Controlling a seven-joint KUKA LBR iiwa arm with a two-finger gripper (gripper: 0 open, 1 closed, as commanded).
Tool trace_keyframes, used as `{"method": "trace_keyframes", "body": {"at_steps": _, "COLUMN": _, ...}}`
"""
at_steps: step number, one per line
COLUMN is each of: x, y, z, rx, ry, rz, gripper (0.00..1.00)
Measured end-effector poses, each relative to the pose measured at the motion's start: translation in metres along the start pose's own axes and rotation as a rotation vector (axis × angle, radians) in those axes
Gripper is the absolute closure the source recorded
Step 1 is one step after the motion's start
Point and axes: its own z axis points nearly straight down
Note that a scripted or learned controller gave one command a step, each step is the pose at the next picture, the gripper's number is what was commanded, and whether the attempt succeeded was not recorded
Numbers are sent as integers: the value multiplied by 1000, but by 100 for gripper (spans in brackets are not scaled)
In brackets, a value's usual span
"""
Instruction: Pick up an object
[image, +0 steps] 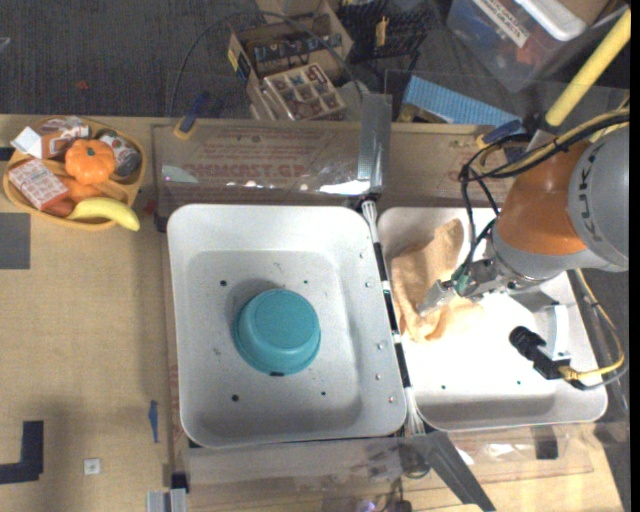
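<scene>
Tan cloth (425, 275) lies under the gripper (440, 297); fingers' state unclear. Approach step: next, close and lift.

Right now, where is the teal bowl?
In the camera view, the teal bowl sits upside down near the middle of the left bin, well apart from the tan cloth and the gripper in the right bin.
</scene>
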Motion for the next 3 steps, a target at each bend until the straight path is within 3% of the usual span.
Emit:
{"method": "trace_keyframes", "body": {"at_steps": 1, "x": -25, "y": 74, "z": 16, "rx": 11, "ry": 1, "rz": -72, "gripper": 0}}
{"method": "trace_keyframes", "body": {"at_steps": 2, "x": -34, "y": 91, "z": 17, "rx": 19, "ry": 4, "rz": -19, "gripper": 0}}
{"method": "trace_keyframes", "body": {"at_steps": 3, "x": -20, "y": 64, "z": 15, "rx": 9, "ry": 0, "rz": -60, "gripper": 0}}
